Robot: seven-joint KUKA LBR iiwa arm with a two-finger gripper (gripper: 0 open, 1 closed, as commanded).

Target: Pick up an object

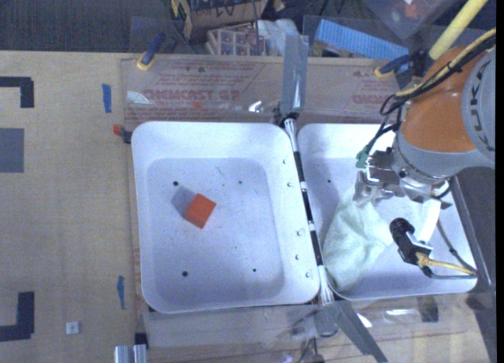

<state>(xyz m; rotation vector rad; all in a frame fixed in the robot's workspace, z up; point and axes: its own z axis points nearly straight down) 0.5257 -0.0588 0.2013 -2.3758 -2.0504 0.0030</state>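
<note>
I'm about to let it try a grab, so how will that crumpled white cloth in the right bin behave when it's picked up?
The crumpled white cloth looks soft and rumpled, so it will probably sag and drape rather than hold shape. It seems light, likely lifting easily. Bunched against the right white bin's wall, it may drag or unfold instead of rising in one piece.

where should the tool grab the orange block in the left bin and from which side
Take the orange block across two opposite flat faces, coming straight down from above. It sits alone on the floor of the left bin, turned at an angle to the walls, so the tool would likely need to rotate to match its faces. Nothing crowds it on any side.
</note>
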